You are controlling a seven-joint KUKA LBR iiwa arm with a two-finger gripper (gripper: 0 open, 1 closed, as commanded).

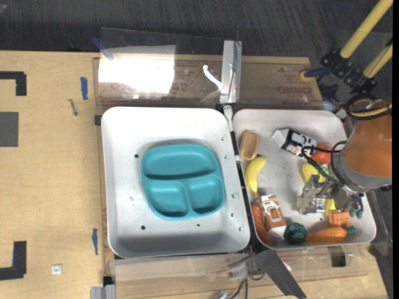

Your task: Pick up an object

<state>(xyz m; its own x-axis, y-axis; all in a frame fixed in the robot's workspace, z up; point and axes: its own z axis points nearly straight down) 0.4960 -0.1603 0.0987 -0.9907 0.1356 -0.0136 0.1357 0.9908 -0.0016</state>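
Observation:
My gripper (313,198) is low in the right bin (283,122), reaching in from the right under the orange wrist band. It sits among a clutter of toys. A yellow piece (310,170) lies just above it and a small orange block (338,217) just to its right. An orange carrot (325,234) and a dark green ball (295,232) lie below it at the bin's front. A banana (254,174) and an orange-and-white carton (272,210) are to its left. Nothing is visibly lifted.
The left bin (118,167) bears a teal divided plate (182,180). At the back of the right bin are a tan cylinder (249,144), a black-and-white packet (297,142) and a red-orange piece (321,156). A metal divider (229,73) stands behind the bins.

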